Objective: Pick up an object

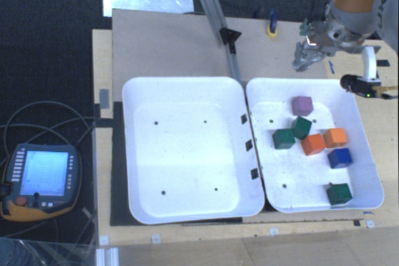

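Tool (307, 58), finger state not discernible at this slant, hangs above the table just beyond the right bin's (363, 134) far rim; nearest pickable item, the purple block (302, 105), lies inside that bin, toward the camera and almost directly below.

Bins (187, 209) are seen as smooth, slightly glossy white plastic. Blocks (313, 144) look matt, probably foam or painted wood. Bench (168, 40) is finished like dull cardboard-ish board.
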### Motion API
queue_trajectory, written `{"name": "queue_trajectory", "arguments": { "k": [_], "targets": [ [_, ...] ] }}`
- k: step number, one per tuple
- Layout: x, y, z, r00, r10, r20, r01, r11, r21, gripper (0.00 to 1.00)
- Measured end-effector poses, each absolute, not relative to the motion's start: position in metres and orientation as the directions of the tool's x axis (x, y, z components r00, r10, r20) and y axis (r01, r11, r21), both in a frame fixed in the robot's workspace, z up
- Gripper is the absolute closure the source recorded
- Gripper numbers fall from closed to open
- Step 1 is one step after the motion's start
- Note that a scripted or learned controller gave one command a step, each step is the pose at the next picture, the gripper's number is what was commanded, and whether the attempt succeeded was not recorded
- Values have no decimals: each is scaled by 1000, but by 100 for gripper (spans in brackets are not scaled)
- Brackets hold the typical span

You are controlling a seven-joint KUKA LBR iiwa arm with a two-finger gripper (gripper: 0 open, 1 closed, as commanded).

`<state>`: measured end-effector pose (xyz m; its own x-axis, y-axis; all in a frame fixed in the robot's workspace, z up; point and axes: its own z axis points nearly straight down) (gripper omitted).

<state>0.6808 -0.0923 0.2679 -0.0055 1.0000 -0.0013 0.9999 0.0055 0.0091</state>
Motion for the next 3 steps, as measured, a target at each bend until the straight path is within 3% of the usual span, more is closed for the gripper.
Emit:
{"name": "queue_trajectory", "arguments": {
  "k": [1, 3],
  "targets": [
    [675, -35, 253, -10, 1000, 2, 1000, 10, 1, 100],
    [660, 63, 256, -9, 1000, 2, 1000, 9, 1, 100]
  ]
}}
